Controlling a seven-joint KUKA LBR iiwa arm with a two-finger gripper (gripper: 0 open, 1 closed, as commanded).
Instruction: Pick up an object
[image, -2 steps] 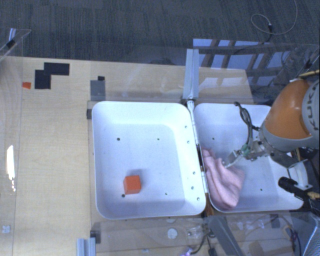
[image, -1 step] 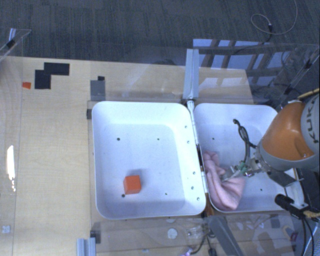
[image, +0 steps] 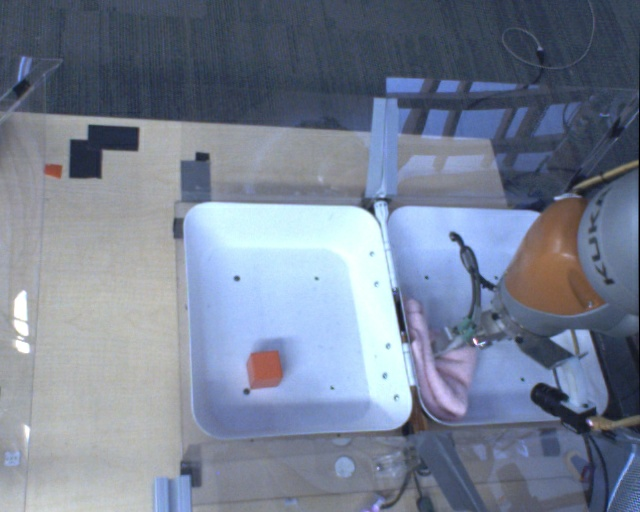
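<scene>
A pink cloth (image: 440, 365) lies along the right bin's (image: 500, 225) left wall, the gripper (image: 478, 335) touching it, grip state impossible to tell.

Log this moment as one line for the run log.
pincer: over right bin, at pink cloth | orange block: left bin, untouched

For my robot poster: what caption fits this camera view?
Robot arm over pink cloth in right bin; orange block in left bin.
</scene>
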